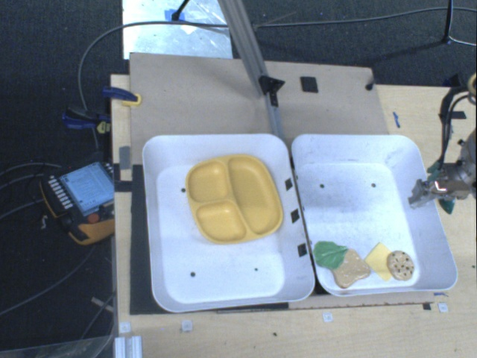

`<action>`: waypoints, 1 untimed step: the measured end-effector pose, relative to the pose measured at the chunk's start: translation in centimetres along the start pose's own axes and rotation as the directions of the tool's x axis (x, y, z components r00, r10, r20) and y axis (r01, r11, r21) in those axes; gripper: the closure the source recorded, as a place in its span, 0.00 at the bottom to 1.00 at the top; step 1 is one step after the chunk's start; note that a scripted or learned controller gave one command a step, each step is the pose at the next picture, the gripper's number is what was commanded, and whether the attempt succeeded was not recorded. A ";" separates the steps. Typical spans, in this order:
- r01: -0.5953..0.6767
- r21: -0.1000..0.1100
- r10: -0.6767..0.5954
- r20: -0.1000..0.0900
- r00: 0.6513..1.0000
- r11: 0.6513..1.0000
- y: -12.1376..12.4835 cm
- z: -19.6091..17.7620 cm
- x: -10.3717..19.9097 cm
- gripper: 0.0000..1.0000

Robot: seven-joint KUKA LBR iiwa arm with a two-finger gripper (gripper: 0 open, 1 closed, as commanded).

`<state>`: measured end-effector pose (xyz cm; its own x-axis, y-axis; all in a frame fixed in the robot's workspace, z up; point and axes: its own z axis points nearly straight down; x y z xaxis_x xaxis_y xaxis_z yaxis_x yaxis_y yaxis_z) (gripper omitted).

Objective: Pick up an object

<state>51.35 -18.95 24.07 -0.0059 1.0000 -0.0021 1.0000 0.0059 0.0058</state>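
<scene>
From above, the gripper [432, 191] sits over the right rim of the right bin [350, 159], reaching in from the right edge; it is too small and blurred to tell its state, and nothing can be seen held in it. Below and to the left of it, in the near corner of that bin, four small pieces lie bunched together: a round cookie [401, 265] closest beneath the gripper, a yellow cheese slice [378, 259] touching the cookie's left side, a tan toast piece [350, 270] further left, and a green leaf [328, 253] furthest from it. The row runs left to right along the bin's near wall. Well to the gripper's left, the left bin [171, 274] holds a yellow divided plate [232, 198], lying flat, its long axis slanted slightly.
</scene>
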 end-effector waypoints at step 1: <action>0.004 0.003 -0.004 -0.002 1.000 1.000 1.3 1.1 5.0 1.00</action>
<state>52.67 -13.94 22.92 -0.0097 1.0000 0.0003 1.0000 0.0097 0.0025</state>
